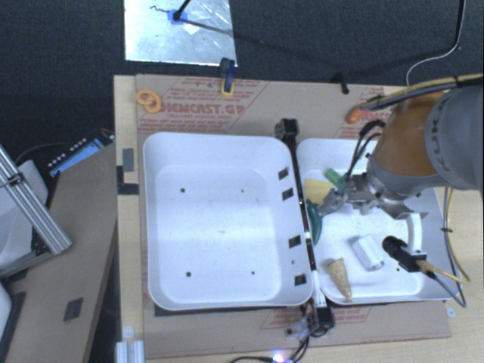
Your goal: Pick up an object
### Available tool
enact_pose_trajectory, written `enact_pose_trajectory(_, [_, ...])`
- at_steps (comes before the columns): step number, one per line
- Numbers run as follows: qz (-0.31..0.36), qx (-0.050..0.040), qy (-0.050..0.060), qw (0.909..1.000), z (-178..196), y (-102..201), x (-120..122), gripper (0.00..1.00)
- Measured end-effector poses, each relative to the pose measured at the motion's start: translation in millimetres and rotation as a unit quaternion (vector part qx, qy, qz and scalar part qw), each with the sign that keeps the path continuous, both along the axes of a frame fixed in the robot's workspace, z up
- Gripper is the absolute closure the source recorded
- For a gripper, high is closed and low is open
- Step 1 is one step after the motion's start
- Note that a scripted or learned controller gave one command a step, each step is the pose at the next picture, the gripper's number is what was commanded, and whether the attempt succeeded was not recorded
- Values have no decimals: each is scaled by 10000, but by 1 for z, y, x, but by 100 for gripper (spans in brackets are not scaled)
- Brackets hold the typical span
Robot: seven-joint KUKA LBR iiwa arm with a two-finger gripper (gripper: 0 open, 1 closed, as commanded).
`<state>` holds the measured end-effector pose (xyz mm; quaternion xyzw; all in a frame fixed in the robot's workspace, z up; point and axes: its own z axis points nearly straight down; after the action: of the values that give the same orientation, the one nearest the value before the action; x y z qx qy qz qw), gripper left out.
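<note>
Gripper (333,200) lowered into right bin (423,203), beside yellow object (318,192) and green item (333,177) at left wall. Finger state: cannot tell. Nothing visibly lifted; grasp and raise outstanding. White cylinder (368,252) and cone (339,275) untouched nearby.

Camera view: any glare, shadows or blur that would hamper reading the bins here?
Camera view: even, soft lighting, only faint shadows inside the left bin; a shiny foil sheet on the dark floor gives patchy glare, away from the bins; the arm looks soft-edged near the lens; small items in the right bin are low in detail, including the white cylinder.
</note>
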<state>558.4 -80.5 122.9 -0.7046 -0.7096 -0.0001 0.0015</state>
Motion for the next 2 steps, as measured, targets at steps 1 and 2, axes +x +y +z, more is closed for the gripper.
enact_pose_trajectory(1, [-36, -13, -5, 10000, 32, 62, 47, 0])
enact_pose_trajectory(2, [7, -5, -52, 10000, 127, 116, 61, 0])
